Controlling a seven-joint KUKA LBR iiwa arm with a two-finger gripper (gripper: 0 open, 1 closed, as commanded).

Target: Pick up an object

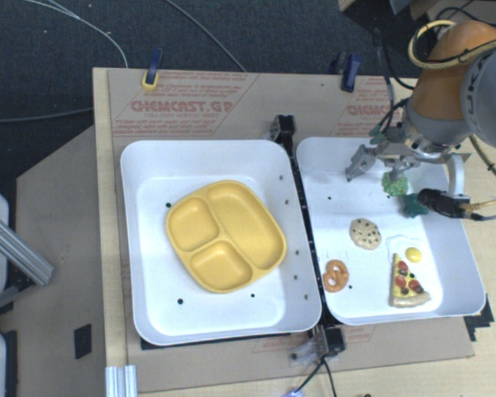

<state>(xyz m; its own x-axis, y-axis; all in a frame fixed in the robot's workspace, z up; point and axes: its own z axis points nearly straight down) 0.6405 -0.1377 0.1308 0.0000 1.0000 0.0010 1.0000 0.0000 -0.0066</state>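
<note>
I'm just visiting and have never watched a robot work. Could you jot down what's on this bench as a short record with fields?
left bin: holds a yellow divided plate
right bin: holds toy foods
cookie: middle of right bin
pretzel: near the right bin's front left edge
pizza slice: front right of right bin
green toy: back of right bin, just beneath the hand
hand: low over the back of the right bin; grip on anything cannot be judged
</note>
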